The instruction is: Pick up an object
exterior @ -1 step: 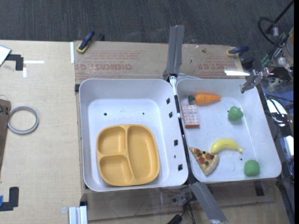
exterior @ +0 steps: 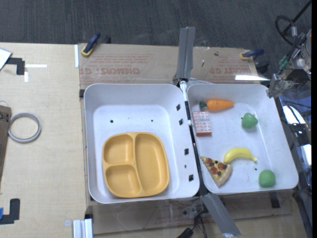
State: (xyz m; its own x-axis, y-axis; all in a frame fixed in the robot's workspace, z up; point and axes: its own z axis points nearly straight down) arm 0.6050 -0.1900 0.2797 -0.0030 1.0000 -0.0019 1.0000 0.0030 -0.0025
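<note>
The right bin point(exterior: 277, 133) holds several small items. An orange carrot point(exterior: 218, 104) lies near its back wall, with a red and white box point(exterior: 201, 123) just in front of it by the left wall. A green pepper point(exterior: 249, 120) sits to the right of the box. A yellow banana point(exterior: 239, 155) lies near the front, beside a pizza slice point(exterior: 217, 169). A green round fruit point(exterior: 267, 178) rests in the front right corner. All the items lie apart on the bin floor.
The left bin point(exterior: 99, 108) holds a yellow divided plate point(exterior: 135, 164). A tape roll point(exterior: 23, 127) lies on the bench at far left. Blue clamps point(exterior: 91, 43) point(exterior: 252, 54) grip the cardboard behind the bins. Cables and metal hardware point(exterior: 292, 63) crowd the back right.
</note>
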